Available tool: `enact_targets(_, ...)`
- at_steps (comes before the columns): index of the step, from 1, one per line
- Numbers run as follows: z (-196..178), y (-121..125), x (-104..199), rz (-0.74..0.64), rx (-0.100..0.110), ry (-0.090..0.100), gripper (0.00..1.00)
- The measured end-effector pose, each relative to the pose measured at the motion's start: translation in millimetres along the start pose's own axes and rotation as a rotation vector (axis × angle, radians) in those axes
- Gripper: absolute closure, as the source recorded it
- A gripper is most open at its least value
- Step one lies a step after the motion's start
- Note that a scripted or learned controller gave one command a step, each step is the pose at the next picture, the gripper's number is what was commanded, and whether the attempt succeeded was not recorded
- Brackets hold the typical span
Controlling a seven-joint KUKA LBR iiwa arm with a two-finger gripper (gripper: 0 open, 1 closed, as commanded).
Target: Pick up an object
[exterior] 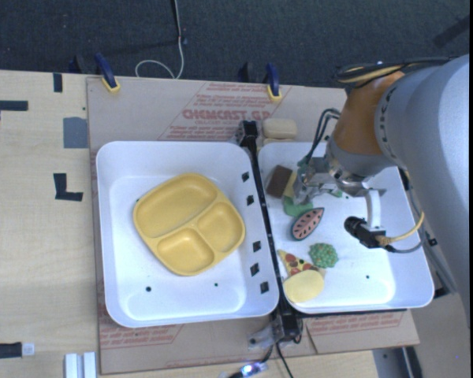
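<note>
Wooden bench, two white bins side by side. Gripper [302, 186] low in right bin [406, 286], near 10 o'clock; finger opening and hold: cannot tell. Likely target green piece [293, 208] just below it, brown block [279, 181] touching at 9 o'clock, seed-patterned slice [307, 223] at 6.

Risks: crowding, fingers may nudge neighbours or close on two. Broccoli [323, 253] and pizza slice [298, 263] farther at 6 o'clock; yellow tray [189, 223] in left bin [114, 211], apart.

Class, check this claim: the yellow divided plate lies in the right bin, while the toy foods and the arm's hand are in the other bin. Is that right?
Not quite. The camera view shows the yellow divided plate in the left bin, not the right one. The rest holds: the toy foods, such as the broccoli and watermelon slice, lie in the right bin, where the hand is.
</note>
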State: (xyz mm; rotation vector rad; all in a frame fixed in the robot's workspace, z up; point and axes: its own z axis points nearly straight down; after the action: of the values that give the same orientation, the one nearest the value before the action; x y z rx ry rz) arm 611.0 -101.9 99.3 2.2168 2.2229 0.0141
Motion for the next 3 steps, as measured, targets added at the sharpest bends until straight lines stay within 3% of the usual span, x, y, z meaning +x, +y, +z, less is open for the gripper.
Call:
enact_targets(1, 1, 0, 0, 0.000, 0.001, 0.000, 0.00)
enact_targets(2, 16, 42, 7, -0.001, 0.008, -0.005, 0.00)
enact_targets(3, 13, -1, -54, 0.007, 0.006, -0.007, 0.00)
